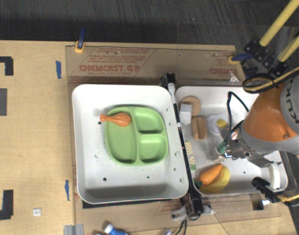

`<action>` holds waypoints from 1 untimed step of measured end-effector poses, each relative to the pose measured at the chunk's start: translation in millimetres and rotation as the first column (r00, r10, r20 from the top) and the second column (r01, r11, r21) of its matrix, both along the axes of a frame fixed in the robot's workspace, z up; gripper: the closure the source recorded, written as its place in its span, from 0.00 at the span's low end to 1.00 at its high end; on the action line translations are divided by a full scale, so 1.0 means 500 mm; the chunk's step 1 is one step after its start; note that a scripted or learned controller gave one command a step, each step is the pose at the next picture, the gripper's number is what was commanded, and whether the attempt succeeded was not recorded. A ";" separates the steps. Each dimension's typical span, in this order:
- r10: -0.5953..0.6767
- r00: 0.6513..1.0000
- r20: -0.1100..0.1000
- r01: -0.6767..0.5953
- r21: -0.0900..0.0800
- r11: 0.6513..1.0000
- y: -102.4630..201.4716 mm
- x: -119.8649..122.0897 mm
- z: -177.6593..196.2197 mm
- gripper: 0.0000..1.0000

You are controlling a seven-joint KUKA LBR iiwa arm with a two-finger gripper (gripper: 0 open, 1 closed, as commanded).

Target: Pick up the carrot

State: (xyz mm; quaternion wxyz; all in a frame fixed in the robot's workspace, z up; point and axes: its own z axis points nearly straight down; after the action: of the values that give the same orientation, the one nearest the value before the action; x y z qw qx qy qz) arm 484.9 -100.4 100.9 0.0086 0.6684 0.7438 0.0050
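The carrot [211, 174] is a short orange piece with a greenish end. It lies at the front left of the right bin [247, 192], resting against a yellow fruit [220, 180]. My gripper [227, 150] hangs over the middle of the right bin, just above and to the right of the carrot, largely covered by the wrist and its orange band [269, 119]. Nothing visible is held in it.
The left bin [90, 170] holds a green divided plate [139, 151] with an orange drumstick-shaped toy [116, 118] on its upper left rim. At the back of the right bin lie a tan bread piece [198, 127], a white block [185, 115] and a small yellow item [221, 123].
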 end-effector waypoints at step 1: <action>0.001 1.000 0.005 -0.001 -0.002 1.000 0.000 0.002 0.019 1.00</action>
State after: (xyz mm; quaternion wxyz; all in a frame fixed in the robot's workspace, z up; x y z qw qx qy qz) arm 486.0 -100.3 110.3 0.0111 0.6680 0.7440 0.0056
